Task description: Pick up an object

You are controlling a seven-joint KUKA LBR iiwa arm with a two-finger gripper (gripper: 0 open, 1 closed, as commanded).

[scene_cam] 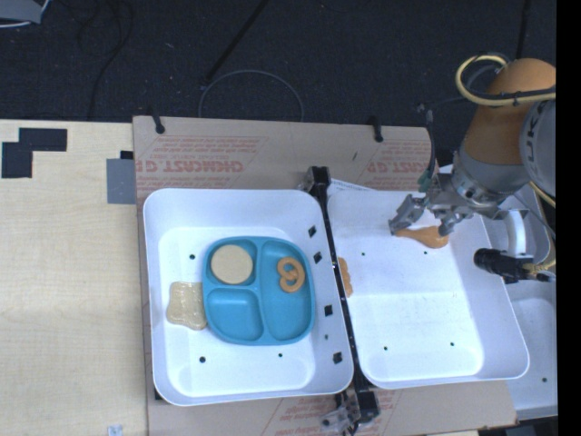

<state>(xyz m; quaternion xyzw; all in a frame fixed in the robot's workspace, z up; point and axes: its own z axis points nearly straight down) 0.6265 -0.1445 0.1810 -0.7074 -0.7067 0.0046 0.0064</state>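
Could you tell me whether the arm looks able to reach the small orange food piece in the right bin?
Probably yes: the gripper hangs right beside the small orange food piece in the right white bin, with nothing lying between them.

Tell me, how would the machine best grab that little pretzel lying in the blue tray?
Probably from straight above, pinching across the pretzel at its outer loops. It lies flat in the blue tray's upper right compartment, whose raised walls block any sideways approach. The gripper is over the right bin.
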